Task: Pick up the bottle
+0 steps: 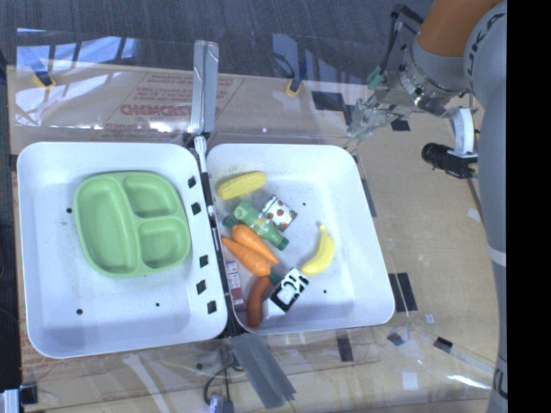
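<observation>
Camera view: tool (360, 126) hangs beyond right bin's (362, 188) far corner.

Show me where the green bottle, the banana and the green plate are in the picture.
green bottle (258, 226): camera view, middle of its body.
banana (320, 255): camera view, middle of its curve.
green plate (108, 222): camera view, floor of its large compartment.
</observation>
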`<state>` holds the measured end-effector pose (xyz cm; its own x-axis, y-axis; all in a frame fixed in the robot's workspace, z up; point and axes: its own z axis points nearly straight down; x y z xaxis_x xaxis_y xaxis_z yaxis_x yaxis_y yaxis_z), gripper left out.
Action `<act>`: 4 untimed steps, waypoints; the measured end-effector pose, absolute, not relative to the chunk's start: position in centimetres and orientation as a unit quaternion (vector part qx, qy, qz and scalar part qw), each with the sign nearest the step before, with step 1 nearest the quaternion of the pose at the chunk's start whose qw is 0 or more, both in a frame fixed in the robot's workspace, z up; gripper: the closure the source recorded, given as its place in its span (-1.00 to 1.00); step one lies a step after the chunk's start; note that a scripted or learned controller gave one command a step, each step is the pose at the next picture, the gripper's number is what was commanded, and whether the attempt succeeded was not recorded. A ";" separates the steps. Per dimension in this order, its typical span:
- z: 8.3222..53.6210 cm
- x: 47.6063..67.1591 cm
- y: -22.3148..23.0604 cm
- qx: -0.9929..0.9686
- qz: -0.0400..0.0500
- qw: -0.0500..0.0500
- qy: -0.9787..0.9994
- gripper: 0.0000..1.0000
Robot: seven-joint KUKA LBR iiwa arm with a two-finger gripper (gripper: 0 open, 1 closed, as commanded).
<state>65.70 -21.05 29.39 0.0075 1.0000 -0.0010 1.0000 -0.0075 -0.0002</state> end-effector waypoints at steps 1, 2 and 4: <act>33.4 65.7 -14.6 0.749 0.000 0.000 0.663 1.00; 34.5 65.7 -10.2 0.796 -0.001 0.000 0.605 1.00; 40.8 65.7 -7.2 0.815 0.000 0.000 0.579 1.00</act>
<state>65.67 -7.22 40.85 0.3284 0.9445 0.0000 0.9445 -0.3284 -0.0002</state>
